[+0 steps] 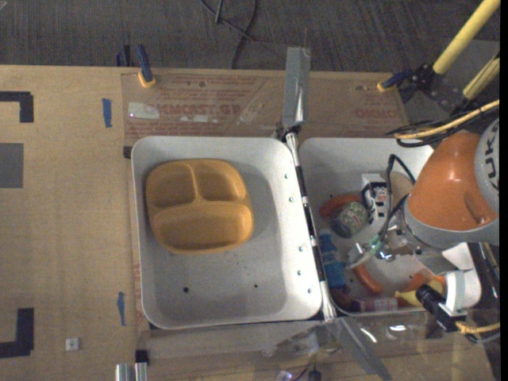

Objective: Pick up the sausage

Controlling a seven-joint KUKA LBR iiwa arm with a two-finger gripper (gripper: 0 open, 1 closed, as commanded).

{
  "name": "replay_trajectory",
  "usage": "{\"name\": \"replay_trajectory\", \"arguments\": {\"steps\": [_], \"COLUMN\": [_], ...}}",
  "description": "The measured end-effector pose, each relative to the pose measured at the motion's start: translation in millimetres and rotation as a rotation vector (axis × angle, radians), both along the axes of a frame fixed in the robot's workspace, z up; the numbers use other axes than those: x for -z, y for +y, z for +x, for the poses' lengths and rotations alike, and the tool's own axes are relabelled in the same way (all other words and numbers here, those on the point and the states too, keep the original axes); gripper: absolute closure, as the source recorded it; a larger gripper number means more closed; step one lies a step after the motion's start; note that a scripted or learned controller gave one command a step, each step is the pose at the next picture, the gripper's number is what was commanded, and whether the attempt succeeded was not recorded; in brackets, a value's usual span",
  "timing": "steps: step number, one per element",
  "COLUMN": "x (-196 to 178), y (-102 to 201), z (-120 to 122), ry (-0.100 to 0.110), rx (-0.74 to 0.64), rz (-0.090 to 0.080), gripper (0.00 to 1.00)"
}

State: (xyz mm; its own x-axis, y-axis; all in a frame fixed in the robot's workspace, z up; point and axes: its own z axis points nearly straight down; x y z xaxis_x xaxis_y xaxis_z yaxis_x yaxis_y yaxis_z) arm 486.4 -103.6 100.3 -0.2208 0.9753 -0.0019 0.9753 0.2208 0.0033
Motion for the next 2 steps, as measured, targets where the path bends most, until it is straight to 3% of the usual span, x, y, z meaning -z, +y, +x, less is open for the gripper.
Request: {"name": "replay_trajectory", "arguments": {"steps": [1,2], "x": [-8,-141], "y": [0,46], "z": [0,26], "ry": [0.0,0.001], "rx": [0.003,-0.282], "rz": [0.001,0.0], "gripper": [1.0,1.0]}}
